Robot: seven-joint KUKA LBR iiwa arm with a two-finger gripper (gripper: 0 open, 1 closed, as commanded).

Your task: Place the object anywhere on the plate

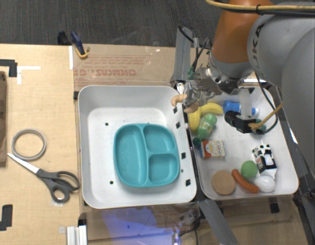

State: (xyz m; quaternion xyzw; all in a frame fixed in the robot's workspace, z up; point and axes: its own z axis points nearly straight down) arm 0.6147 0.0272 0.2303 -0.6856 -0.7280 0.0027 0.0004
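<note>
The gripper (190,98) is hanging over the right bin's (285,185) top-left corner, fingers seemingly pinching a small tan object (177,100), though it's blurry, while the teal plate (146,154) is sitting in the left bin (91,137).

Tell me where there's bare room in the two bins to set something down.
The teal plate is bare in all three compartments, with bare floor around it in the left bin. The right bin is crowded with toy food under the gripper.
</note>
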